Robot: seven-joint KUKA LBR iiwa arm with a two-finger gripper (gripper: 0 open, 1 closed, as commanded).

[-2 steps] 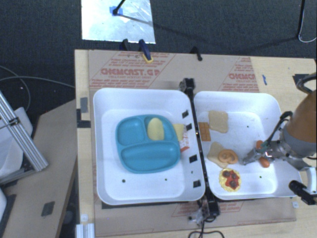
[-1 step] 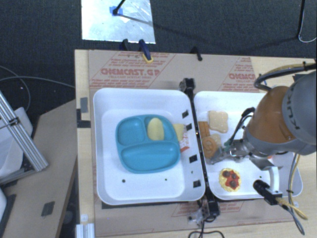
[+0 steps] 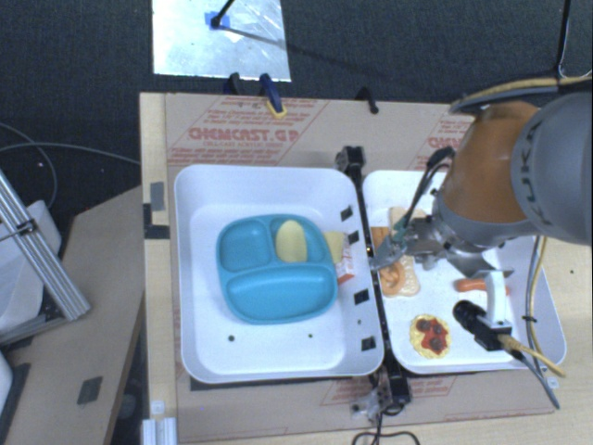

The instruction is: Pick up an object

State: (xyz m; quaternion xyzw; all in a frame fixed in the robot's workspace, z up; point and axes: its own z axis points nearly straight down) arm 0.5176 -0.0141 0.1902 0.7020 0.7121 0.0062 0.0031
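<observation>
- At the near edge, a pale wooden bench [image 3: 102,286] is covered by a cardboard sheet [image 3: 241,128] printed in red, and two white bins are set on it side by side.
- In the right bin [image 3: 554,341], a round flat piece with red spots [image 3: 430,335] lies nearest, with an orange-brown piece [image 3: 400,280] and a small orange stick [image 3: 471,285] beyond it.
- The gripper [image 3: 391,247] is placed over that bin's left side, just beside the orange-brown piece. Whether it is spread or closed cannot be told.
- In the left bin [image 3: 199,211], a pale yellow piece [image 3: 291,241] is carried in the far right compartment of a blue divided plate [image 3: 278,290].
- Farthest, a shiny metal sheet [image 3: 218,26] lies on dark carpet [image 3: 74,63].
</observation>
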